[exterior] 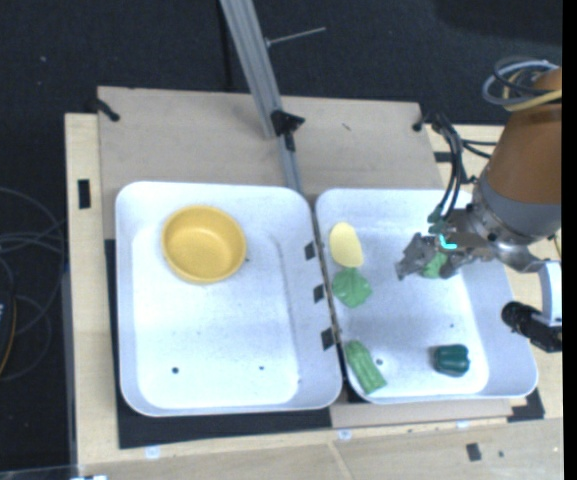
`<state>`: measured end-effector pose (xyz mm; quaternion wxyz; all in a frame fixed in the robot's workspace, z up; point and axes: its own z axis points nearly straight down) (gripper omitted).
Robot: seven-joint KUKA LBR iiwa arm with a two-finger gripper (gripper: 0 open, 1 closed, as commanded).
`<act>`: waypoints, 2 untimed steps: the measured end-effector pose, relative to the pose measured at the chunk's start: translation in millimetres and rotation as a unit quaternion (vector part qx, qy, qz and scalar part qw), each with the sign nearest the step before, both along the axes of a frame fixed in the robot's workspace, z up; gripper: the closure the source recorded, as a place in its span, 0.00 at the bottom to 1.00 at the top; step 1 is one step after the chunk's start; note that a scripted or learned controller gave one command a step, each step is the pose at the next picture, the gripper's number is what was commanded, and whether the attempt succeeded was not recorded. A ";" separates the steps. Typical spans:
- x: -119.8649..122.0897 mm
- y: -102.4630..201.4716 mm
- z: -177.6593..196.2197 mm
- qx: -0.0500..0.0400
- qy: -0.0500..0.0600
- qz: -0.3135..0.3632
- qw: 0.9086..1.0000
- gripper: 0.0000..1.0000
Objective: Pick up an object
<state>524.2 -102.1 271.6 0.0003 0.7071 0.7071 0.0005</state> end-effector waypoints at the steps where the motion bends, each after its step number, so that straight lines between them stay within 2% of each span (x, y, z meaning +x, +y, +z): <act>1: 0.0 0.0 0.0 0.000 0.000 0.000 1.000 0.00; 2: 4.8 0.8 -60.6 0.000 0.003 0.000 1.000 0.00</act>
